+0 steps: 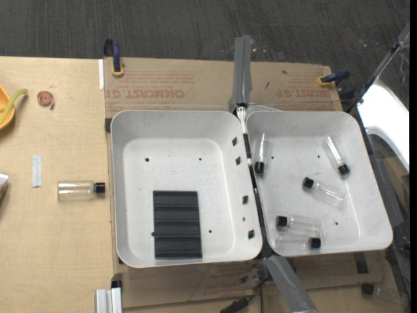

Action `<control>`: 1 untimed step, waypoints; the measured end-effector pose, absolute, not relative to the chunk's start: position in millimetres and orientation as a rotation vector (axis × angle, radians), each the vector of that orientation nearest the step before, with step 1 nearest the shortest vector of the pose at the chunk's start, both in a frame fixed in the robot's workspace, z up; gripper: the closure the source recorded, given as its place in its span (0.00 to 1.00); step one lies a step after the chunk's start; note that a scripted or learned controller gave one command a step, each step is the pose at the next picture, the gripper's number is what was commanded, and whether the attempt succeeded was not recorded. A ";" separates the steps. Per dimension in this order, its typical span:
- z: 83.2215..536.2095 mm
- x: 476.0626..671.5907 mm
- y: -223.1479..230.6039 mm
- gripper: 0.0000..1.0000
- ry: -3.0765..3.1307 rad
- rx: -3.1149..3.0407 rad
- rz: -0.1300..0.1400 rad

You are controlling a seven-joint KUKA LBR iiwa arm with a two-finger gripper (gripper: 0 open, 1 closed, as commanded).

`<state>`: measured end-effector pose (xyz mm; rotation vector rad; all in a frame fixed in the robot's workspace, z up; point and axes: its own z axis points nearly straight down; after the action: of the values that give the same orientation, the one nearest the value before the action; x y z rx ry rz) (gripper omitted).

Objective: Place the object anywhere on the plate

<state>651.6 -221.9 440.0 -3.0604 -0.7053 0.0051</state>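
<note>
A dark ribbed rectangular plate [176,225] lies flat on the floor of the left bin [130,142], toward its near side. Several clear vials with black caps lie in the right bin [365,142]. One vial [260,152] rests along the left wall, and another [336,155] lies at the back right. A third [322,189] is in the middle, and two more [298,225] [305,242] sit close together by the near wall. A pale part of the arm [384,113] shows at the right edge, above the bench.
On the wooden bench to the left lie another clear vial [81,188], a small white strip [36,171], a red disc [44,98] and a yellow object [6,106]. Clamps [112,54] [332,78] hold the cardboard behind the bins. A grey bar [242,70] rises between the bins.
</note>
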 end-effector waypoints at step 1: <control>440.0 575.9 -222.2 0.00 -0.764 -3.045 0.007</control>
<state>575.9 -222.2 440.0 -3.0450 -0.7636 0.0071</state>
